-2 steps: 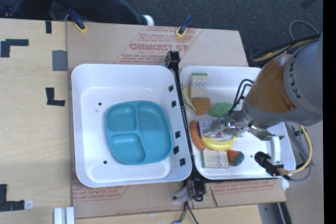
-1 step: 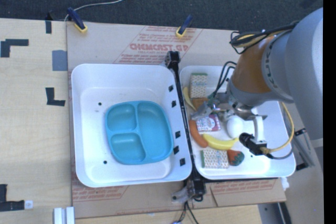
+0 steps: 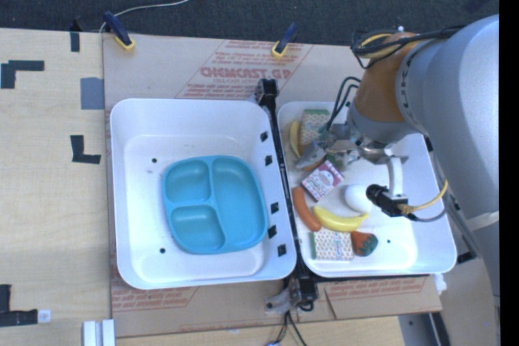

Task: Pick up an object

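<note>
The arm [image 3: 442, 93] is lowered into the right bin [image 3: 434, 251], where the banana [image 3: 340, 218], egg [image 3: 356, 196] and packet [image 3: 321, 181] are heaped for picking; whether anything is gripped cannot be told.

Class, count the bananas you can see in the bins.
2. One banana lies in the right bin, near its middle; another lies at that bin's upper left edge. Others may hide under the arm.
</note>
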You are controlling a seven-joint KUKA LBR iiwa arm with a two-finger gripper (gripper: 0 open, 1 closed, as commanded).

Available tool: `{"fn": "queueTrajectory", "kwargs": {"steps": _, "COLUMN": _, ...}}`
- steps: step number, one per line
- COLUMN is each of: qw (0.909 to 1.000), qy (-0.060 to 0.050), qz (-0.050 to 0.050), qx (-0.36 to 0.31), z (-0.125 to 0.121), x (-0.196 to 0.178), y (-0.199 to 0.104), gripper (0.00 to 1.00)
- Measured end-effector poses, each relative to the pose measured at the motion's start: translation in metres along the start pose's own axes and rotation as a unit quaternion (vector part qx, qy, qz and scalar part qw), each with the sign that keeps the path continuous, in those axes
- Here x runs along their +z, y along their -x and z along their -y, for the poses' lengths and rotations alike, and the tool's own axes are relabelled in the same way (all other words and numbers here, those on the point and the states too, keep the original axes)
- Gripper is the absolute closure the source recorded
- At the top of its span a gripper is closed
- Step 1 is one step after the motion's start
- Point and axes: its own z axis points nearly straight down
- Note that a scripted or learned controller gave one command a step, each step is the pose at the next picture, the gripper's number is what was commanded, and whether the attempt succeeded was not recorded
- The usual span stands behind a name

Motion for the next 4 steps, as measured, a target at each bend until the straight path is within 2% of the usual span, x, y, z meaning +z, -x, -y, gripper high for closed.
{"fn": "queueTrajectory", "kwargs": {"steps": 1, "qw": 0.9999, "qy": -0.013, "qz": -0.001, "qx": 0.003, "z": -0.049, "x": 0.003, "y": -0.002, "gripper": 0.0}}
{"fn": "queueTrajectory", "kwargs": {"steps": 2, "qw": 0.9998, "qy": -0.019, "qz": -0.001, "qx": 0.004, "z": -0.053, "x": 0.004, "y": -0.002, "gripper": 0.0}}
{"fn": "queueTrajectory", "kwargs": {"steps": 3, "qw": 1.0, "qy": -0.002, "qz": 0.001, "qx": 0.001, "z": -0.035, "x": 0.001, "y": -0.004, "gripper": 0.0}}
{"fn": "queueTrajectory", "kwargs": {"steps": 4, "qw": 1.0, "qy": -0.002, "qz": 0.001, "qx": 0.0, "z": -0.035, "x": -0.008, "y": -0.005, "gripper": 1.0}}
